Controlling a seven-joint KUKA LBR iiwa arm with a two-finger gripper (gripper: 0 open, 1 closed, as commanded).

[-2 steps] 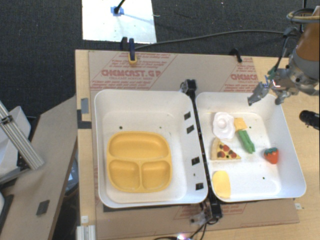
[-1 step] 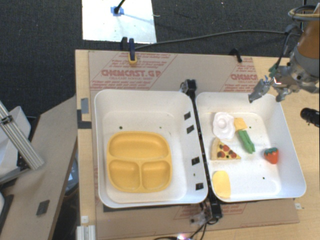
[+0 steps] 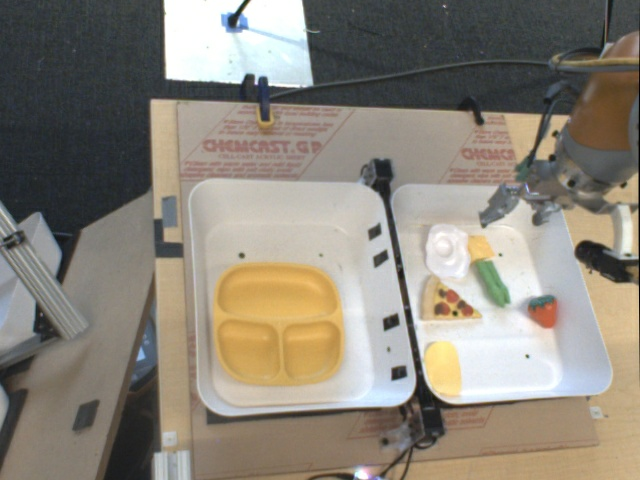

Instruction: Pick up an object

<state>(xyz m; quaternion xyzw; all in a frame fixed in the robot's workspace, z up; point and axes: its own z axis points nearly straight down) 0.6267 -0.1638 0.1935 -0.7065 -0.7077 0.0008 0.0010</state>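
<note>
Gripper (image 3: 520, 204) upper right, fingers spread, nothing held, over right bin (image 3: 575, 368) w/ toy food; bench (image 3: 330, 133) brown, floor dark.

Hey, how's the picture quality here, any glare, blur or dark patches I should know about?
Camera view: even, soft light with faint shadows; the white bins look bright but not washed out; the arm at the right edge is slightly blurred; toy food such as the pizza slice is sharp enough to recognise; the dark floor at the top shows little detail.
</note>
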